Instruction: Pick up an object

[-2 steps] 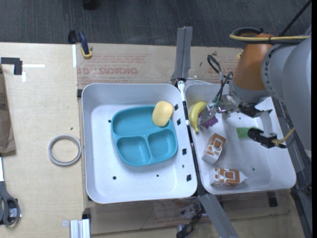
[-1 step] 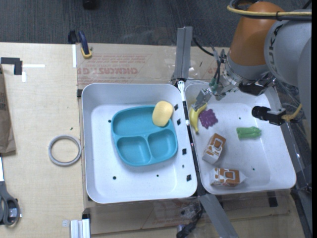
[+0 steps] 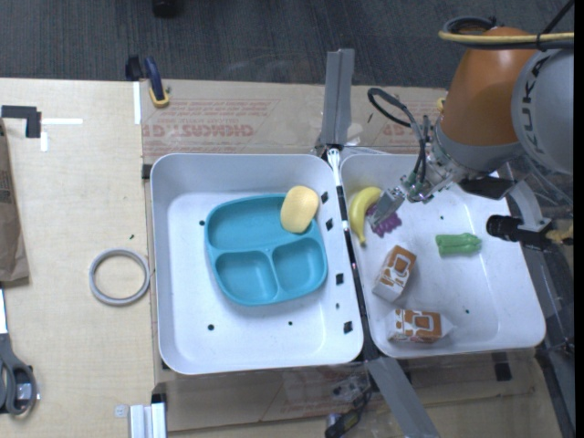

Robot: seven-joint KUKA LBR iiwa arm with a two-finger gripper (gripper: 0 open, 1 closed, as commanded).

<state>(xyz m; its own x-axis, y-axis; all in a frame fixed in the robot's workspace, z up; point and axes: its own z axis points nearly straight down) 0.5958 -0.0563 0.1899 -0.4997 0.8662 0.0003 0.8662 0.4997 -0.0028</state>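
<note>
My gripper (image 3: 395,203) is low over the back left of the right bin (image 3: 511,322), reaching in from the orange-banded wrist at the upper right. Its tip sits right at a small purple object (image 3: 384,219), which is partly hidden beneath it. A yellow banana (image 3: 361,210) lies just left of that, along the bin's left wall. A green object (image 3: 457,243) rests to the gripper's right. Two brown-and-white cartons lie nearer the front, one (image 3: 394,273) in the middle and one (image 3: 418,326) by the front wall.
The left bin (image 3: 182,318) holds a blue divided plate (image 3: 265,254) with a pale yellow fruit (image 3: 298,209) on its back right corner. A grey ring (image 3: 119,275) lies on the bench to the left. A metal divider (image 3: 338,108) stands between the bins.
</note>
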